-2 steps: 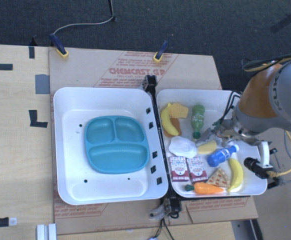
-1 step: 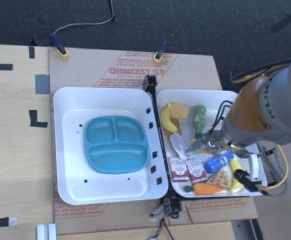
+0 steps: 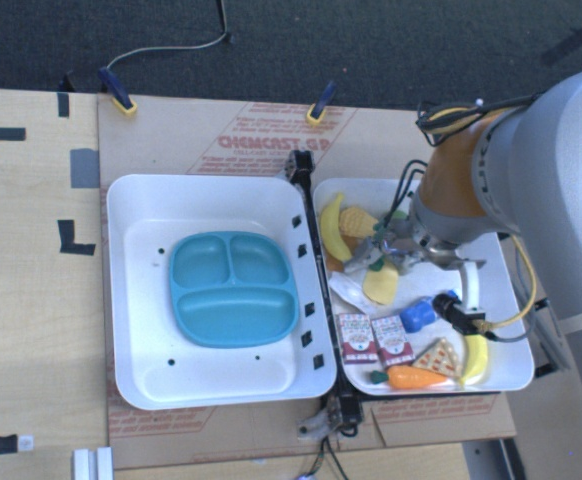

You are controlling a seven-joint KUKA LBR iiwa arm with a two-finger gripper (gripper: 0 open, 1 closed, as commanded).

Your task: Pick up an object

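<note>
The right bin [image 3: 519, 366] holds several toy foods. My gripper [image 3: 383, 255] is low inside it, near its left middle, just above a pale yellow rounded piece [image 3: 380, 288]. A banana [image 3: 332, 236] and a golden ridged item [image 3: 356, 222] lie just left of the gripper. Toward the front are two small red-and-white cartons [image 3: 356, 336], a blue block [image 3: 418, 315], a pizza slice [image 3: 439, 356], a carrot [image 3: 418, 377] and a second banana [image 3: 475, 358]. The arm's orange band [image 3: 453, 173] and grey body cover the bin's back right.
The left bin [image 3: 136, 268] holds a blue divided plate [image 3: 234, 288]. A black clip divider [image 3: 306, 228] runs between the bins. A black cable connector [image 3: 459, 316] hangs from the wrist over the right bin. Cardboard and two yellow clamps [image 3: 321, 103] lie behind.
</note>
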